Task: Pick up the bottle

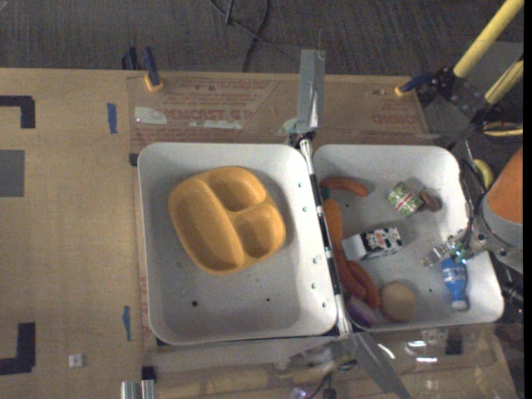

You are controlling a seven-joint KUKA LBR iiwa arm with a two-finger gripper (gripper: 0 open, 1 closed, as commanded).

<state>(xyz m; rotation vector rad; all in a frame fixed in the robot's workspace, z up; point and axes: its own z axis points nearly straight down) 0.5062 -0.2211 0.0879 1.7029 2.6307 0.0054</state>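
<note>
end effector (453, 248): hanging over the right edge of the right bin, metal bits just above the bottle's top end. honestly can't tell how it's set, too small and blurry

bottle (455, 282): small clear one with a blue label, lying on the floor of the right bin (432, 160) near its lower right corner, close to the wall. nothing gripping it that I can see

neighbours: brown roundish thing (398, 301) a bit to its left, black-and-white carton (373, 243) further in, green-striped can (405, 199) up top, sausages (336, 233) along the divider

left bin (158, 248): just the yellow divided tray (227, 219), well apart from the action

desk (66, 223): brown board with blue tape marks

what could go wrong: my guess, the bottle's lying down and round, so it could roll or squirt out sideways on the pinch. also sits near the bin wall, so coming down slightly off could clip the rim instead of the bottle
</note>
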